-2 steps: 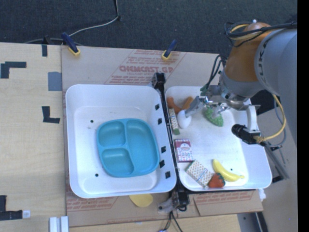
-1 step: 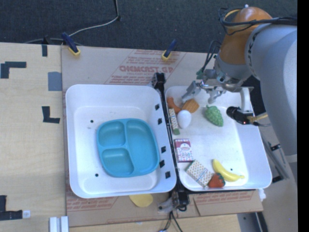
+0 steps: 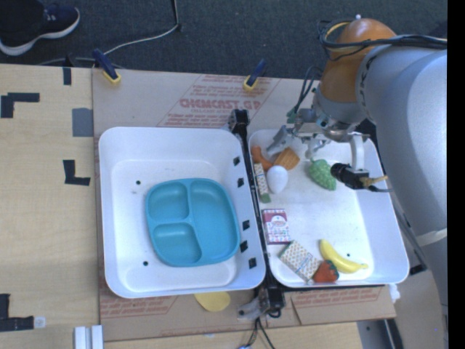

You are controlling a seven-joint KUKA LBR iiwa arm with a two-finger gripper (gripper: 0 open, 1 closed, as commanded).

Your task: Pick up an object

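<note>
Across the right side of the view, the grey arm reaches in over the surface, its orange band just above the wrist. Below that, the tool hangs over the far left corner of the right bin. Its fingers are spread wide, with one pointing left toward the bin's wall and the other down toward the bin floor, and nothing sits between them.

Well to the left of the tool lies the left bin, which holds a blue divided tray with three compartments. A cardboard sheet lies under both bins.

Just below the tool, nearly touching its left finger, sits an orange object, and a white egg rests right beside that. To the right of the tool and a little nearer the camera lies a green leafy object. A narrow patterned packet lies along the bin's left wall, below the tool. Further toward the camera lies a small red and white carton, then a speckled box, with a yellow banana and a red strawberry near the front wall, all well apart from the tool.

A yellow disc peeks out from under the left bin's front edge.
</note>
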